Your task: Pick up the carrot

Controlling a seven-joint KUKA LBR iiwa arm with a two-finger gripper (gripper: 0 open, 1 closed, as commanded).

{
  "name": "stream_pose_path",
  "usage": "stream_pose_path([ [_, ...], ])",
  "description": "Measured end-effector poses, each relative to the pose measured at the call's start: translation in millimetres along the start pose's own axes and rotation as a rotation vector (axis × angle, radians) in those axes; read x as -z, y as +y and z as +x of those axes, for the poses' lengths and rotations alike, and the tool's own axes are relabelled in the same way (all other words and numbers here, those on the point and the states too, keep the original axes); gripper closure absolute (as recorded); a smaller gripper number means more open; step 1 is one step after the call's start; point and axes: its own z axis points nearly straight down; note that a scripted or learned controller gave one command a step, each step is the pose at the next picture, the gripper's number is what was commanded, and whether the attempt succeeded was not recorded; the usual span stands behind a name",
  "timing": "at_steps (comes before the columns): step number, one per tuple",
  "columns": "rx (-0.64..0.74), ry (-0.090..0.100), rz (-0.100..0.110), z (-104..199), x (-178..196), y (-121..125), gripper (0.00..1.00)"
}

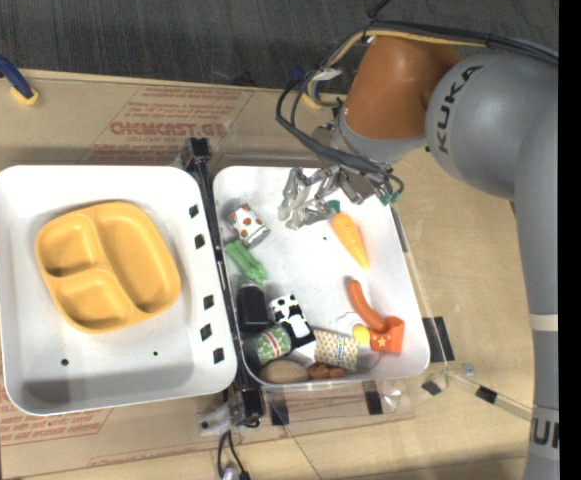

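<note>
Toward the upper right of the right bin [406, 268] lies the carrot [349, 239], small, orange, tapering to a point at its lower end, green stub at the top. It looks like a light, stiff plastic toy, smooth and likely slippery; the thicker upper half, taken across its width, seems the surest hold. Just beside it, up and left, hangs the gripper [305, 200], jaws apparently parted, gripping nothing. A red sausage [364, 305] lies below.

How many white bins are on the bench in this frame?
2. The left bin holds a yellow tray; the right bin holds the carrot and other small items, with the gripper over it.
</note>
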Motion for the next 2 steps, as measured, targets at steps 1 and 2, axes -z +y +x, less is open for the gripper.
stream_pose_path([
  [1, 0.221, 0.006, -0.003, 50.3, 9.4, -33.9, 1.0],
  [2, 0.221, 0.006, -0.004, 50.0, 9.3, -33.5, 0.0],
])
